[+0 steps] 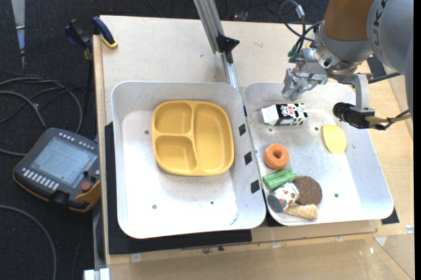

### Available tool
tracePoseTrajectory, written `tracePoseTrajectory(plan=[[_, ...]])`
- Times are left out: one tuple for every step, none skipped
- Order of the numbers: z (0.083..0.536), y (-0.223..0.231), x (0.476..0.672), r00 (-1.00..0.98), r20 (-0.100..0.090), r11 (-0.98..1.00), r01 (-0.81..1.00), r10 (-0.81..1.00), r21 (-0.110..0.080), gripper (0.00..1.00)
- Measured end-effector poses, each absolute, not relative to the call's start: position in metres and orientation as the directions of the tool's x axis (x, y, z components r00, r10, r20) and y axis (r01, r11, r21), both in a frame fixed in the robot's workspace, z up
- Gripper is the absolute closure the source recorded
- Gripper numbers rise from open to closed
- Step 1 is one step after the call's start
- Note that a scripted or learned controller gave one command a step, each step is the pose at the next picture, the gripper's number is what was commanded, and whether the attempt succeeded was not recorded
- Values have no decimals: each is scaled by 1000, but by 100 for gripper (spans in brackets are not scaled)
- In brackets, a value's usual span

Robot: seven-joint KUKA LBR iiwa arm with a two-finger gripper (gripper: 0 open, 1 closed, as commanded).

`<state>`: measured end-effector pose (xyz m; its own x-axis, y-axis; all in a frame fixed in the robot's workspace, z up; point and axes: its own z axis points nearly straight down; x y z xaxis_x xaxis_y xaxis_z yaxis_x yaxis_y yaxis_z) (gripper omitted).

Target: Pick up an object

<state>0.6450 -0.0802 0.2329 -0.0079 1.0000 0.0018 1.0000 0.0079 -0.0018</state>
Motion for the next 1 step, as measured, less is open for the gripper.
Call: tracePoseTrajectory(plan=[[244, -29, 634, -8, 2, 8, 1000, 1000, 0, 100]])
